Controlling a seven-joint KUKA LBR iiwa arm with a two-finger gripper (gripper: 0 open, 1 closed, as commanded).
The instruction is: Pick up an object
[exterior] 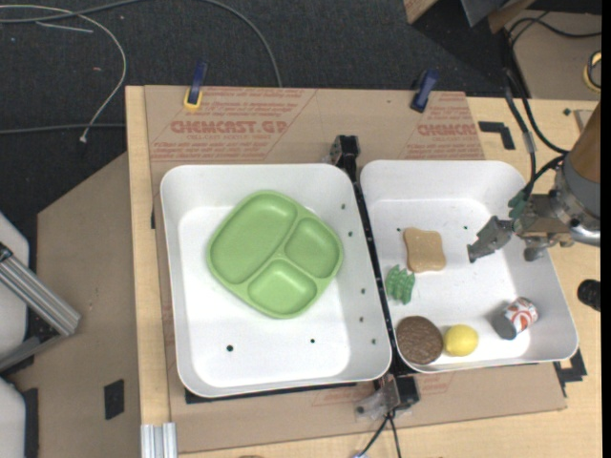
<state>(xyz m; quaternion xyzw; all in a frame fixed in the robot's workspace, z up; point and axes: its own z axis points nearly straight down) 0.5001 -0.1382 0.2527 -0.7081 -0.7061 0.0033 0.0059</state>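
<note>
The right bin (449, 184) holds a tan slice of toast (425, 250), a green broccoli piece (400, 283), a brown round patty (419, 340), a yellow lemon (461, 340) and a small red, white and grey can (515, 318). My gripper (507, 246) hangs over the right side of this bin, to the right of the toast and above the can. It is open, with one dark finger (487, 239) pointing left toward the toast and nothing between the fingers.
The left bin (181, 256) carries a green divided plate (275, 253). A black clamp (345, 149) sits between the bins at the back. Cables run over the bench at the right, behind the arm (582, 175).
</note>
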